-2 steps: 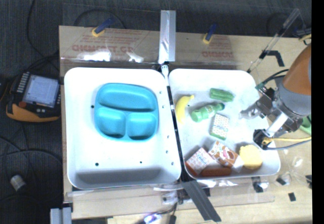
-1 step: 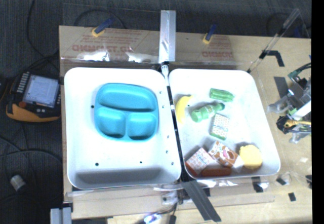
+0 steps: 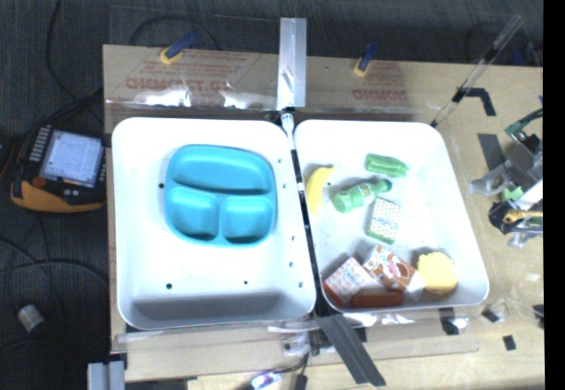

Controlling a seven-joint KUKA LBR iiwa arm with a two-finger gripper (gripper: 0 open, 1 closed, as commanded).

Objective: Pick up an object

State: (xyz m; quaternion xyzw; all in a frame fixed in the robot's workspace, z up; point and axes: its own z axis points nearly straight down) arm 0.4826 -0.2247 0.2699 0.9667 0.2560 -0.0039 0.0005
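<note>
— Several toys lie in the right bin (image 3: pixel 441 146). Which one?
— The banana (image 3: pixel 315 188), at nine o'clock by the left wall. It looks light, stiff, a little slippery; I would pinch its middle. My claw's opening I cannot tell.

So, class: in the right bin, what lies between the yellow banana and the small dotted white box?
In the camera view, a green object lies between the banana and the dotted box.

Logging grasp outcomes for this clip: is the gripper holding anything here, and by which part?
It cannot be told: the objects lie in the right bin, with no fingers around any of them.
</note>
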